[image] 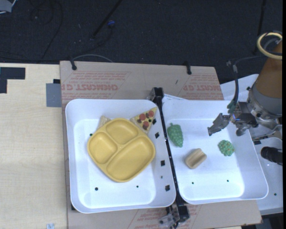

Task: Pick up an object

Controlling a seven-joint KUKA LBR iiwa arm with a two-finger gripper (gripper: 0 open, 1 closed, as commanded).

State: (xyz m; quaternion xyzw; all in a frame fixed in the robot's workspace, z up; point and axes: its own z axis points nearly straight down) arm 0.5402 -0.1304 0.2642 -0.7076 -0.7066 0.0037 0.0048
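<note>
Bins, 2, white, side by side on cardboard: left bin (80, 185) and right bin (243, 187), nearest the camera at their lower rims. Left bin holds 1 yellow tray (121, 149) with 3 compartments and 1 pizza slice (146, 118) touching the tray's upper right edge. Right bin holds 3 items: tan bread (195, 158) near the middle, long axis slanting up to the right; green cluster (175, 134) beside the divider; small green piece (226, 148) toward the right wall. Gripper (227, 124) hangs over the right bin's upper right part, fingers spread apart, nothing between them. Small green piece lies just below the gripper and is the closest item; bread lies down and to the left, green cluster further left. Judgement: grasp not yet made; a short drop toward the small green piece looks the likeliest move.
</note>
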